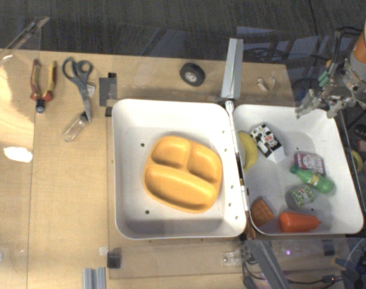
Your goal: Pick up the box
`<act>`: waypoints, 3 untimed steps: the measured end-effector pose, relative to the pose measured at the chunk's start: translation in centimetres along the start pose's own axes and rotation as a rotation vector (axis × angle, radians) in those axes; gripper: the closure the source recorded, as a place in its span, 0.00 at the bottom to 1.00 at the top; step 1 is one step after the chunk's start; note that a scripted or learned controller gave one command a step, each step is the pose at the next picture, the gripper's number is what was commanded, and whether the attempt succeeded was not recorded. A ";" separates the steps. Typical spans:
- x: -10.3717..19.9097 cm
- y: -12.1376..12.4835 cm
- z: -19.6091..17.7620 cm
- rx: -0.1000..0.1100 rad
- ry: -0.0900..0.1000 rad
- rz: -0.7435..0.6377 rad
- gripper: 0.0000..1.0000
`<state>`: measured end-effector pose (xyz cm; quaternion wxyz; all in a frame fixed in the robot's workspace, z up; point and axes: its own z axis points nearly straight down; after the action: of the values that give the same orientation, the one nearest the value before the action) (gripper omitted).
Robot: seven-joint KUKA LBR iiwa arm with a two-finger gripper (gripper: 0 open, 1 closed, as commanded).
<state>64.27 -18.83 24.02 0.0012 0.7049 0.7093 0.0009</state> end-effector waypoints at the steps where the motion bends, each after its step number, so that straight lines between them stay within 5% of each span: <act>1: -1.2 -3.3 13.7 -0.005 -0.002 -0.047 0.00; 3: -1.7 -6.7 15.2 -0.007 -0.002 -0.104 0.00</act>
<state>57.61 -20.55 8.82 0.0044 0.6671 0.7450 0.0025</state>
